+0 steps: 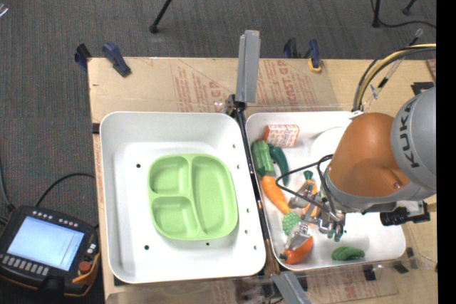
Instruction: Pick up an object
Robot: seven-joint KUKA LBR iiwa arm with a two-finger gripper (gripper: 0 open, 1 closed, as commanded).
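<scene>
my jaws hang low in the right bin, over the red pepper (beside the carrot). i cannot tell their opening.

The right bin holds toy food. An orange carrot lies slanted at the middle of its left side, with a green cucumber just above it, a red box higher up, and a red-orange pepper below it.
</scene>
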